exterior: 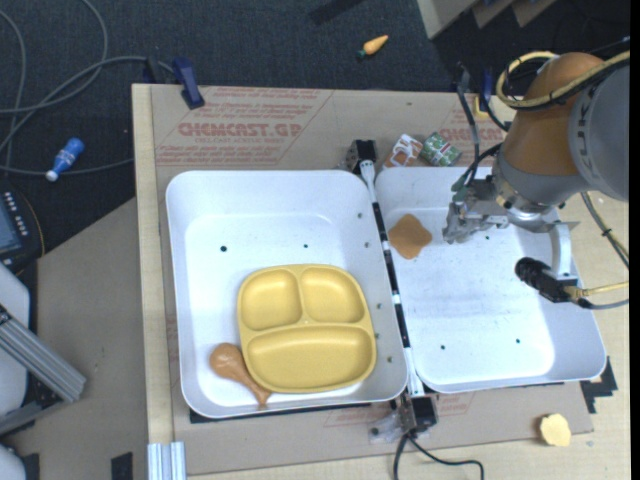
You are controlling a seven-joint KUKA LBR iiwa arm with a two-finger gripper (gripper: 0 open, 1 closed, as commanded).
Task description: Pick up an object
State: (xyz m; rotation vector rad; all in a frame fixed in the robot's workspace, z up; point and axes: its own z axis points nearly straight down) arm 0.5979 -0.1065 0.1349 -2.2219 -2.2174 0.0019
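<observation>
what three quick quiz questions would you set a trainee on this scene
1. True or false: the yellow plate lies in the left bin.
2. Which thing lies nearest the gripper? A) brown cookie B) drumstick C) blue bottle
3. Fill in: the plate has ___ compartments.
Key: 1 true; 2 A; 3 three.

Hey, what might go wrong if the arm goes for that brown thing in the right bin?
The flat brown piece lies low on the floor of the right bin, close to the divider. The gripper beside it may scrape that wall or find little to pinch. A sideways nudge might only slide the piece along the floor instead of lifting it.
</observation>
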